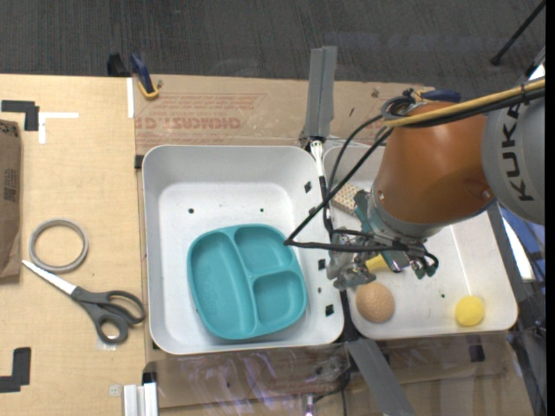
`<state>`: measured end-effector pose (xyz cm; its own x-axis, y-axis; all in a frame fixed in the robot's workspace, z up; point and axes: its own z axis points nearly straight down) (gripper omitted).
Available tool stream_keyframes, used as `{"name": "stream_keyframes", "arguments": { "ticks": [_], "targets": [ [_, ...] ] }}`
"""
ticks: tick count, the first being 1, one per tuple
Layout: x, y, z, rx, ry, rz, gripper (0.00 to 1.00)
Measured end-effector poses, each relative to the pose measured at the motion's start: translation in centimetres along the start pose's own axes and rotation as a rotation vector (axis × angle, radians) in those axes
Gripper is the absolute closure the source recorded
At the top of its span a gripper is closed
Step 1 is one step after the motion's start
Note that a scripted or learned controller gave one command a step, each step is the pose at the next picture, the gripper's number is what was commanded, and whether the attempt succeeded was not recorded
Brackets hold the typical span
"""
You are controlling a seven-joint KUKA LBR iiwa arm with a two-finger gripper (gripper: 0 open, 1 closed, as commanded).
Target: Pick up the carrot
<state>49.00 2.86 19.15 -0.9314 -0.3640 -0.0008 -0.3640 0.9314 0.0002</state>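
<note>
Arm (434,167): a grey body with an orange band is seen entering from the right and hanging over the right bin, with dark cables running across it.

Gripper (368,267): it is placed low over the near-left part of the right bin, just above the tan ball. Its parts are masked by the wrist and cables, so whether it is open, closed or gripping anything cannot be told.

Carrot (379,265): it is taken to be the small yellow-orange patch seen among the gripper parts, inside the right bin and just above the tan ball. Too little of it is shown for its identity or its contact with the gripper to be confirmed.

Right bin (434,323): a shallow white bin, largely covered by the arm.

Tan ball (375,303): it is lying on the floor of the right bin near its left wall.

Yellow ball (469,311): it is lying in the right bin's near-right corner, well apart from the tan ball.

Dotted pale object (347,200): it is partly seen in the right bin, at the arm's left edge.

Left bin (173,189): a shallow white bin, set beside the right bin.

Teal divided plate (249,281): a three-compartment plate, laid in the near half of the left bin.

Scissors (91,302): they are laid on the bench left of the bins.

Tape roll (58,243): it is laid just beyond the scissors.
</note>
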Motion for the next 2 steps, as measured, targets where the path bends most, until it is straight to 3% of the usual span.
{"name": "stream_keyframes", "arguments": {
  "ticks": [1,2],
  "targets": [
    [-2.1,3.9,0.0,-0.001,-0.002,-0.24,1.0],
    [0.5,-5.0,-9.7,0.001,-0.003,-0.241,1.0]
  ]
}}
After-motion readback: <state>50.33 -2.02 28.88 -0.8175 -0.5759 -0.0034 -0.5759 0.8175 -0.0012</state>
